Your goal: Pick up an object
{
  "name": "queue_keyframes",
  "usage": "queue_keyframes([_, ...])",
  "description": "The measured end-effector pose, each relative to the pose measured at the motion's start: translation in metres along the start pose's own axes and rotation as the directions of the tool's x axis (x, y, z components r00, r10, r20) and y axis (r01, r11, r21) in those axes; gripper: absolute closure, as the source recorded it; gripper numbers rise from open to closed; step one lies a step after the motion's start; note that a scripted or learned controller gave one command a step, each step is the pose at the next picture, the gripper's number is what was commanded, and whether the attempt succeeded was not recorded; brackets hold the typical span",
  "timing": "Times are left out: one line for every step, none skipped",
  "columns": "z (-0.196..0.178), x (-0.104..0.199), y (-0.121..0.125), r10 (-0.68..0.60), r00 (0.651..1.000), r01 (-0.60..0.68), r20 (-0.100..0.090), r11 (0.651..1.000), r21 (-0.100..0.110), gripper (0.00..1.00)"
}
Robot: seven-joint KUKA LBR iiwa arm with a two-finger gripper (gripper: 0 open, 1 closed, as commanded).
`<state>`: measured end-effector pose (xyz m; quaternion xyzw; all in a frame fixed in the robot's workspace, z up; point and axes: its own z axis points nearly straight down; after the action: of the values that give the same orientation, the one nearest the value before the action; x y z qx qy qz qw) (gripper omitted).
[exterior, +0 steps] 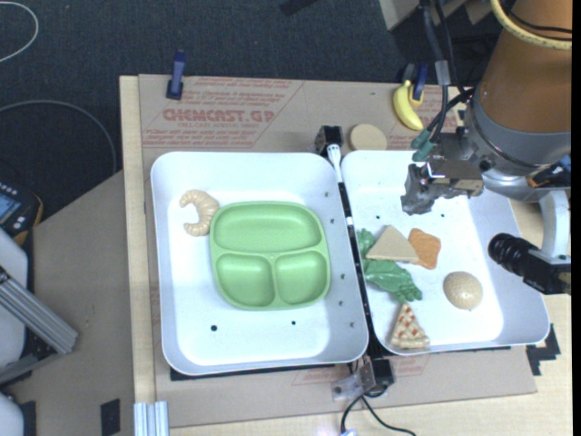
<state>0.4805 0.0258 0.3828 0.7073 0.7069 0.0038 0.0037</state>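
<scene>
Approach is where we judge things stand: the claw [419, 198] hangs right of frame centre, its grip state beyond our telling, above the tan wedge [392, 244] it must next descend toward

Dark carpet floor [91, 44], cardboard-topped bench [227, 112], white cable [18, 25]
</scene>
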Motion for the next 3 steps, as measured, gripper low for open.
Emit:
queue_keyframes([0.058, -0.001, -0.003, 0.001, 1.000, -0.001, 0.000, 1.000, 0.018, 1.00])
queue_keyframes([-0.009, 0.090, 0.030, -0.009, 1.000, 0.009, -0.004, 1.000, 0.001, 1.00])
queue_keyframes([0.081, 0.017, 0.006, 0.007, 1.000, -0.007, 0.004, 1.000, 0.020, 1.00])
